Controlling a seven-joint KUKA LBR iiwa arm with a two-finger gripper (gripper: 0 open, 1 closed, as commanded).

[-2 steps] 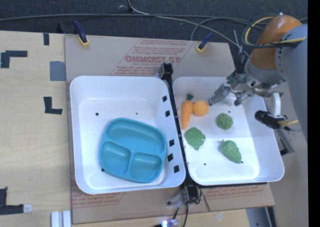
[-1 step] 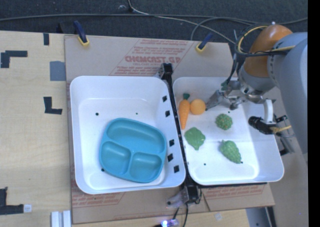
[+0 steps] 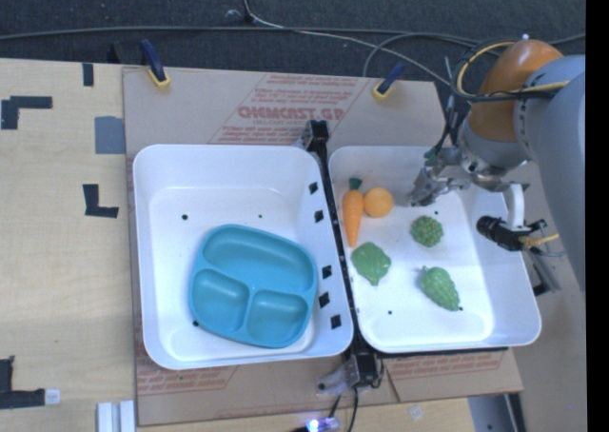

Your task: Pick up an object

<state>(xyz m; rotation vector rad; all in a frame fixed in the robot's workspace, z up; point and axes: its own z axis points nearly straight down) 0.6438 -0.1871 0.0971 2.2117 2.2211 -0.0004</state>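
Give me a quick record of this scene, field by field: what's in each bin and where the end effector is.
left bin: blue divided plate
right bin: carrot, orange ball, three green vegetable pieces
end effector: over the right bin's far side, just above the upper green piece
held: nothing visibly between the fingers

grey arm (image 3: 561, 126) (orange band (image 3: 509, 88)), black cables (image 3: 457, 73)
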